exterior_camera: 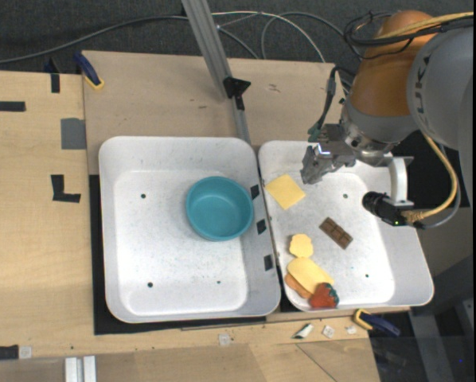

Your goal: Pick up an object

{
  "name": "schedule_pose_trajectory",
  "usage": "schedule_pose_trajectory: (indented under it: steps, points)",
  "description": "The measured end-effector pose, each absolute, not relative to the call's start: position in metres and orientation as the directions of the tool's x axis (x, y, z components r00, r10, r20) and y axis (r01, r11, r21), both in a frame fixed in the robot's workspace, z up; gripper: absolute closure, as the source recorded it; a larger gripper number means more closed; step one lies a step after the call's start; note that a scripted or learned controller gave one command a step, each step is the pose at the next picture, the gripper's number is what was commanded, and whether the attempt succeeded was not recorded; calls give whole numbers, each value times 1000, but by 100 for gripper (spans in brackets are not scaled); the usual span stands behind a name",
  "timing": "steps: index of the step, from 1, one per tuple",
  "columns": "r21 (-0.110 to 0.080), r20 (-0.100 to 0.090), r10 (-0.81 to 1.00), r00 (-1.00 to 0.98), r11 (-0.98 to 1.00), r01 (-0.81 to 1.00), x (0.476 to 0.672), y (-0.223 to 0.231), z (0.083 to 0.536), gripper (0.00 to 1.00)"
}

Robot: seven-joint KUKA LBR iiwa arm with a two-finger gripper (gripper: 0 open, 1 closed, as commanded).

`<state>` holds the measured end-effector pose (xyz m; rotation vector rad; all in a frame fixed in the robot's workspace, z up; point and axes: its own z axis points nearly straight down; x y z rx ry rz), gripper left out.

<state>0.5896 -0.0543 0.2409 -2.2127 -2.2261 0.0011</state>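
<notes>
On the table (pixel 166 94) two white bins stand side by side. The left bin (pixel 142 277) holds a blue bowl (pixel 219 207), upright, near its right wall.

The right bin (pixel 389 277) holds several small things. A yellow square (pixel 286 191) lies flat in its upper left part, close to the wall between the bins. Lower, a small yellow round piece (pixel 301 246) lies just above a longer yellow piece (pixel 307 274), and they seem to touch. At the bottom edge a red piece like a strawberry (pixel 324 296) lies against the long yellow piece, with something orange (pixel 296 285) just beside them. A brown bar (pixel 335 233) lies apart from these, near the middle of the bin.

The arm (pixel 405 70) comes in from the right, and the claw (pixel 314 165) hangs over the upper part of the right bin, just right of and above the yellow square. I cannot tell whether it touches the square. Nothing is seen between its tips, and whether the claw is spread or pressed together I cannot tell.
</notes>
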Motion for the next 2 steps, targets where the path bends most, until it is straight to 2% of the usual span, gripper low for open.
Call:
schedule_pose_trajectory:
  steps: [2]
  points:
    - [-4, 1, 1000, -7, 7, 1000, 587, 55, 218, 100]
